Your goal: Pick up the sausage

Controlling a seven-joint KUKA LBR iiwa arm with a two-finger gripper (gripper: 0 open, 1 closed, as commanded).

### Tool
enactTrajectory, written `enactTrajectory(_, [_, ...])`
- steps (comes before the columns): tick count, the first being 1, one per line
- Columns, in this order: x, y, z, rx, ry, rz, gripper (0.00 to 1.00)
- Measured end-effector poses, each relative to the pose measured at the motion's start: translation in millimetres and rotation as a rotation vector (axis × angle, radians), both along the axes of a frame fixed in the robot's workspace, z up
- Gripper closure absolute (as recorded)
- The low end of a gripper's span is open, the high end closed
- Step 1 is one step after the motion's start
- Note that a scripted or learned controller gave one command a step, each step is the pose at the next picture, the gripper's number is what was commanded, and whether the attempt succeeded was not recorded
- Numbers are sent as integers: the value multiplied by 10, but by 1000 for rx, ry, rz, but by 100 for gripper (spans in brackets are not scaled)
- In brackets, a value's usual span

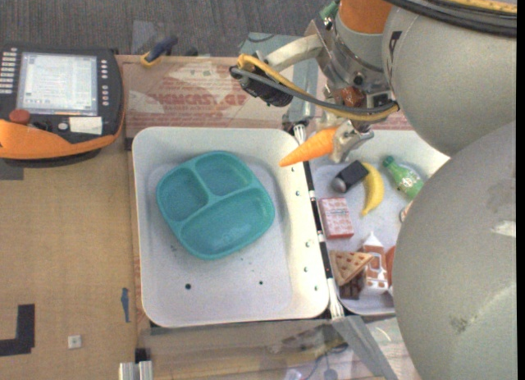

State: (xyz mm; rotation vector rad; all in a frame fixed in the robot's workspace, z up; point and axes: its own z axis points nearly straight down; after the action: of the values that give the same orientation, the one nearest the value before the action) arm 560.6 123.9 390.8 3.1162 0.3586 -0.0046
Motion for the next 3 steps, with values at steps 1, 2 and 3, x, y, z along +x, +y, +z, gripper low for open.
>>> enactTrajectory(1, [913,-385,-975,3,7,43,100])
enactTrajectory(2, [616,126,-2352,4,9,137,100])
enactTrajectory(3, [608,380,-1536,3,6,348,100])
